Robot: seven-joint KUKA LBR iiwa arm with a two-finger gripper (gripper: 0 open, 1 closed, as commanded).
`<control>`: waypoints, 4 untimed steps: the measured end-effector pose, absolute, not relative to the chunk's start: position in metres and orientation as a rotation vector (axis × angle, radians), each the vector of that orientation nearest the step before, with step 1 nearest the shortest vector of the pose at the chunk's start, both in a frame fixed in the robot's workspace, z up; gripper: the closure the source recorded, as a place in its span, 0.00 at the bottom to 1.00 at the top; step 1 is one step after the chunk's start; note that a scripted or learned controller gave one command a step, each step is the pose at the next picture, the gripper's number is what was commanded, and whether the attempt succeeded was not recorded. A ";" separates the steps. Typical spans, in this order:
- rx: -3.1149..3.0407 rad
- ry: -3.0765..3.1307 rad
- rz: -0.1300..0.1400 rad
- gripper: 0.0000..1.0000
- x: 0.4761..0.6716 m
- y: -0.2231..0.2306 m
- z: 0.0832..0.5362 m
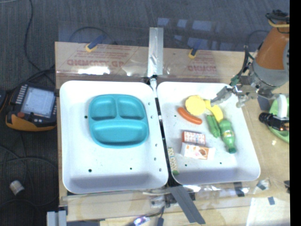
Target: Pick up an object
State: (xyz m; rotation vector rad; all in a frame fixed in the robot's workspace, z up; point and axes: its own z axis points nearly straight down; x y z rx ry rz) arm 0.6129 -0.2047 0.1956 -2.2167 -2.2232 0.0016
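Two white bins (66, 140) are sitting on the bench; gripper (231, 94) is hovering over yellow toy (195, 104), finger state unclear.

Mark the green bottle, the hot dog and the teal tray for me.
green bottle (228, 136), camera view, on its body.
hot dog (189, 116), camera view, mid-length.
teal tray (117, 135), camera view, large front compartment.

A robotics lab: grey carpet, loose cables (19, 4), teach pendant (33, 108) beside a wooden bench (117, 62) with 2 white bins (70, 173).
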 end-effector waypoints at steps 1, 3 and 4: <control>-2.296 -2.145 0.005 0.00 0.626 -0.196 0.097; -2.248 -2.194 0.004 1.00 0.656 -0.150 0.188; -2.179 -2.264 0.005 1.00 0.647 -0.187 0.266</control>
